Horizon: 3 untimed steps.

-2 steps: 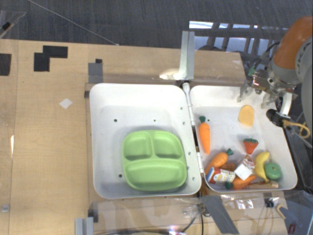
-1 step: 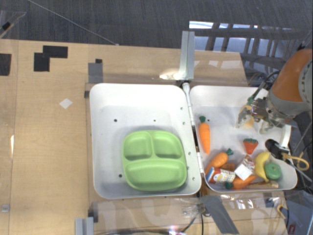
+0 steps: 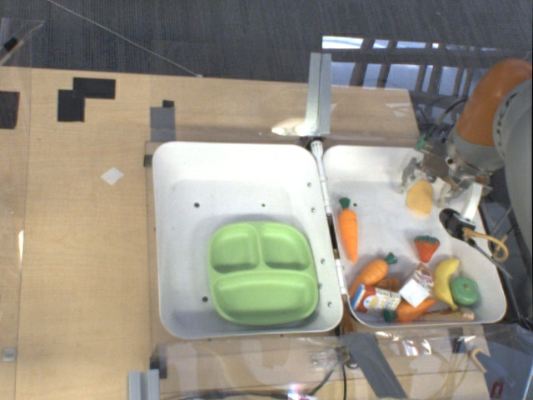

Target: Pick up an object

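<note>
The yellow wedge (image 3: 420, 198) sits between the fingers of the gripper (image 3: 435, 182), above the right bin (image 3: 375, 173); the jaws grasp it. It appears light, rigid and smooth. Grip across its flat sides. Toy carrot (image 3: 348, 232) lies well apart.

plate (image 3: 263, 275): green | bins (image 3: 237, 161): white | carrot (image 3: 348, 233): orange | strawberry (image 3: 426, 247): red

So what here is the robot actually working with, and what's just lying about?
In the job:
- end effector, over the right bin
- pale yellow piece, right beneath it

Lying about:
- long carrot
- strawberry
- banana
- heap of toy food in the near corner
- green divided plate in the left bin
</note>
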Each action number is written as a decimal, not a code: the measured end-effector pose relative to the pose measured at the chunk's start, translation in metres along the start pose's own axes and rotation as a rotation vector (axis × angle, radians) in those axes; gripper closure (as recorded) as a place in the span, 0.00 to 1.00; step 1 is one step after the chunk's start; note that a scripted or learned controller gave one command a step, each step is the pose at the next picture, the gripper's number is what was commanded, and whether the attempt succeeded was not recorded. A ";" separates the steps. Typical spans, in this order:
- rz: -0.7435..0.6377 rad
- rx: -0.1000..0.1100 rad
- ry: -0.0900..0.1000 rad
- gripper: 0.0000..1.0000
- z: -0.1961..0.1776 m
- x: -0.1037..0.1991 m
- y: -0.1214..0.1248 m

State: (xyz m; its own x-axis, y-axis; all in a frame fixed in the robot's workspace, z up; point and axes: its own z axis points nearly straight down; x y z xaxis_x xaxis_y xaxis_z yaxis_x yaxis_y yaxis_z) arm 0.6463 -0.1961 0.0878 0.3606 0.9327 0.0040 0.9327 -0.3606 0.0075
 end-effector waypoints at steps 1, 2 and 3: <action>-0.007 -0.010 0.001 1.00 -0.015 0.003 0.003; -0.008 -0.009 0.001 0.00 -0.014 0.003 0.003; -0.016 -0.003 -0.001 0.00 -0.002 -0.010 -0.043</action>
State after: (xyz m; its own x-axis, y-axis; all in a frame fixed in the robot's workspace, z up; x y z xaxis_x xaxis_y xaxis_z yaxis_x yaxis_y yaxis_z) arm 0.6022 -0.1898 0.0895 0.3452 0.9385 0.0026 0.9385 -0.3452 0.0106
